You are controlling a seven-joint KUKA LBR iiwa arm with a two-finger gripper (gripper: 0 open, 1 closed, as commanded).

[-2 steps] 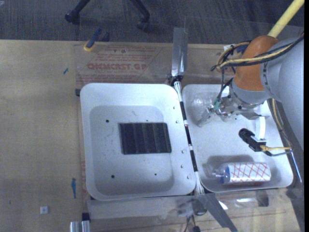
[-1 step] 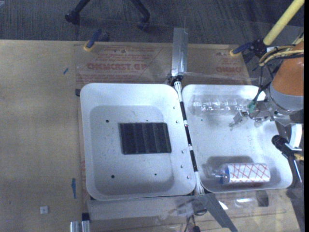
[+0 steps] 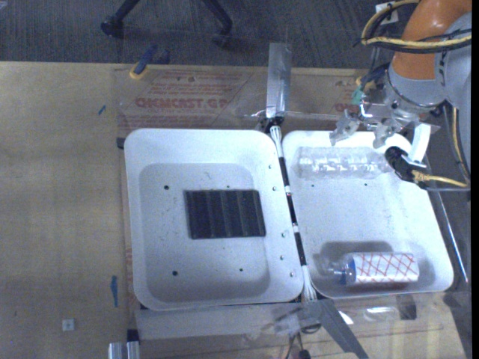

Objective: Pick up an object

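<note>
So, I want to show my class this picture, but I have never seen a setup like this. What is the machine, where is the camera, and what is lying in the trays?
The camera hangs above a wooden bench and looks down at a slant. The grey machine with the orange band is a robot arm reaching in from the right; at its end is a gripper, a two-finger claw.

Two shallow white bins sit side by side. The left bin holds a dark ribbed panel, lying flat. The right bin holds a clear plastic bottle near its far edge and a bottle with a red-patterned label near the front.

The gripper hovers at the clear bottle's end; nothing shows between its fingers.
</note>
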